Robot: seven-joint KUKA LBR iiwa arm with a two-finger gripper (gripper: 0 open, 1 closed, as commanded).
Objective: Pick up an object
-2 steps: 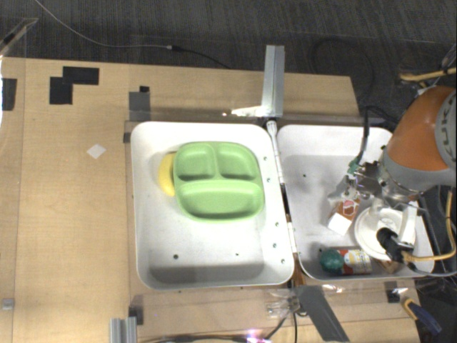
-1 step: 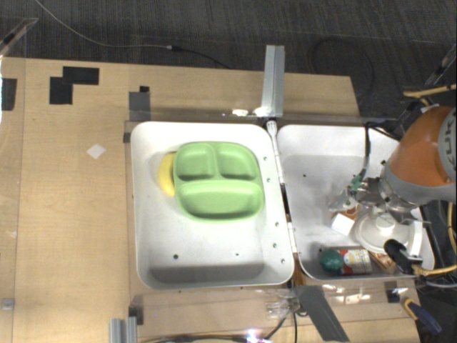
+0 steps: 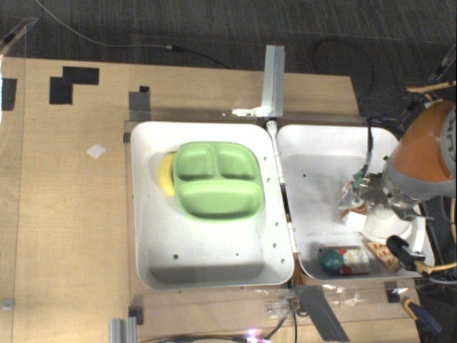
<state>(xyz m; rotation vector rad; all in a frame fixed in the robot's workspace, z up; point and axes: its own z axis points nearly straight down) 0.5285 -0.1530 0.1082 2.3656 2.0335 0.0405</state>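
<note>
A green divided plate point(image 3: 217, 179) lies flat in the left bin, partly covering a yellow object point(image 3: 166, 175) at its left edge. In the right bin, a green-capped bottle point(image 3: 344, 260) lies on its side along the near wall.

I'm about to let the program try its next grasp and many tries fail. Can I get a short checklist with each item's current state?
1. Gripper over the right bin, not the rim: ok.
2. Something held between the fingers: cannot tell.
3. Objects within the bin, a dark green item and small box by the near wall: ok.
4. White cup-like object free of the arm: not ok, it sits right beneath the wrist.
5. Green divided plate and yellow item stay in the left bin: ok.
</note>
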